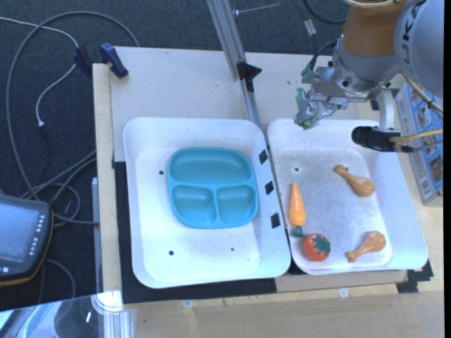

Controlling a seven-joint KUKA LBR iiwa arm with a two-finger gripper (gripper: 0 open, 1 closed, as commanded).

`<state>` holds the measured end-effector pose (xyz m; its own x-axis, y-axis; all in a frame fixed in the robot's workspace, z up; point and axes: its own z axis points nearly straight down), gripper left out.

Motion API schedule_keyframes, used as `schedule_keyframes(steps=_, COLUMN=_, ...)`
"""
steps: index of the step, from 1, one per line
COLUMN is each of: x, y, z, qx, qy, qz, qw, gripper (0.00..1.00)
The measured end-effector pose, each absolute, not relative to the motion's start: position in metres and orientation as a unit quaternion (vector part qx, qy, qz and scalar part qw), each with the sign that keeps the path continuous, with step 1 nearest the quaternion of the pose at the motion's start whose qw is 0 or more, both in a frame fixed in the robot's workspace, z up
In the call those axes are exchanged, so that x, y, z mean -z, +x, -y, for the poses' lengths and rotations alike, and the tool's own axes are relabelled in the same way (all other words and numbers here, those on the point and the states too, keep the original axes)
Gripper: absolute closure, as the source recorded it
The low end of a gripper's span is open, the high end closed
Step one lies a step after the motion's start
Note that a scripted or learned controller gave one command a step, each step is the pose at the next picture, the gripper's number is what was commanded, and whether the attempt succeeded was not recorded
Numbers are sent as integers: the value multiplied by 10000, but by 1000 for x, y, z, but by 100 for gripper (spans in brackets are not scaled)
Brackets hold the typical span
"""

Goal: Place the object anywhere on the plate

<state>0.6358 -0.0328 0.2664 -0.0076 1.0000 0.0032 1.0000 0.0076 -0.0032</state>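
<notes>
Carrot [297, 203] lies in the right bin [402, 210] by its left wall; we see the gripper [304, 118] above that bin's far edge, fingers close together, gripping nothing. Plate [211, 186] occupies the left bin [141, 189].

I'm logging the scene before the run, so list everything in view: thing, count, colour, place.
bins: 2, white, side by side on the bench
plate: 1, light blue, three compartments, in the left bin
toy carrot: 1, orange with green end, right bin by its left wall
toy tomato: 1, red with green top, right bin near front edge
toy drumsticks: 2, tan, right bin, one mid-right, one front-right
clamp: 1, blue, bench's far left corner
metal pole: 1, grey, rising behind the bins
cables: several, white and black, floor at left
screen device: 1, black, left edge
arm: 1, grey with orange band, top right
gripper: 1, metal, above right bin's far edge
</notes>
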Motion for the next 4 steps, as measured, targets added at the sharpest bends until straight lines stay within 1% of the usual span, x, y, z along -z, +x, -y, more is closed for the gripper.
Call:
schedule_keyframes(steps=1, x=-270, y=636, z=-21, qx=11, qy=-7046, qz=7096, qw=6, gripper=100)
schedule_keyframes(steps=2, x=-266, y=632, z=-66, qx=-5, qy=-7050, qz=7092, qw=20, gripper=100)
schedule_keyframes(steps=3, x=-265, y=636, z=-117, qx=11, qy=-7050, qz=7092, qw=0, gripper=100)
schedule_keyframes(steps=4, x=-266, y=636, z=-114, qx=6, qy=-7067, qz=7075, qw=-1, gripper=0)
